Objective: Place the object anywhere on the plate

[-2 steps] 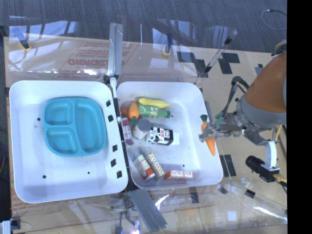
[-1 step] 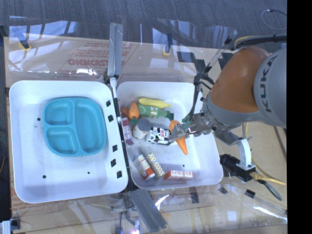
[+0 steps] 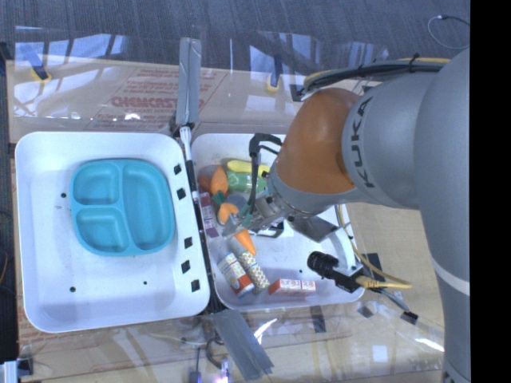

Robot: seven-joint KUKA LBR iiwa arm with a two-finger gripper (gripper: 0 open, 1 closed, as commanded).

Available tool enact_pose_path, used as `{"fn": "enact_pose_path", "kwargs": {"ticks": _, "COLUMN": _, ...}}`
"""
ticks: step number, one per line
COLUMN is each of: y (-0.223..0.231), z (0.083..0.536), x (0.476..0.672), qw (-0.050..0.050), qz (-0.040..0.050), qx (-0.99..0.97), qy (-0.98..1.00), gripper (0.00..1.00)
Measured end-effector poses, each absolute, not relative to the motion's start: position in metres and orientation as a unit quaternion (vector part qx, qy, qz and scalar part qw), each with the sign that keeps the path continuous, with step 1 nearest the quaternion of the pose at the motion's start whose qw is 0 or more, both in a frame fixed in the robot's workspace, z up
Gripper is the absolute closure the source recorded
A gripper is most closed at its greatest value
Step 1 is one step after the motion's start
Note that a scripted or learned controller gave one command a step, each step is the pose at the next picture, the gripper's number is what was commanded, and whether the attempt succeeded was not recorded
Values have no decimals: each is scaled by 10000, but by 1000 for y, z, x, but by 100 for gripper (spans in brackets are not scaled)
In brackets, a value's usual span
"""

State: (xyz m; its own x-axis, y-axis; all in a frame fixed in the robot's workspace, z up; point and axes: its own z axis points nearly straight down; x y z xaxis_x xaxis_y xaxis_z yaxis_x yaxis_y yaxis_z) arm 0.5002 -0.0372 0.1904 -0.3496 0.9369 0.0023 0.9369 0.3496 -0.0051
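A blue divided plate (image 3: 122, 206) lies in the left bin (image 3: 40, 294) with nothing on it. My gripper (image 3: 243, 223) hangs low in the right bin (image 3: 335, 298), near its left side, over a heap of small things. Right by it are an orange piece (image 3: 227, 211) and an orange carrot-like piece (image 3: 247, 242). A third orange item (image 3: 216, 180) lies a little farther back. The wrist and arm hide much of the bin's middle.
At the back of the right bin lie a yellow item (image 3: 238, 166) and a green one (image 3: 239, 181). Toward the front are a small labelled can (image 3: 233, 272), a patterned cylinder (image 3: 257, 276) and a red-and-white bar (image 3: 294, 286). A divider wall (image 3: 192, 230) separates the bins.
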Motion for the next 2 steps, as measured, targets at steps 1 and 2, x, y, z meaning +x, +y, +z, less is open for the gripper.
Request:
{"fn": "enact_pose_path", "kwargs": {"ticks": 1, "y": -38, "z": 217, "x": 476, "qw": 23, "qz": 9, "qx": -5663, "qy": -8242, "gripper": 100}}
{"fn": "enact_pose_path", "kwargs": {"ticks": 2, "y": 51, "z": 212, "x": 507, "qw": 15, "qz": 15, "qx": -7004, "qy": -7137, "gripper": 100}}
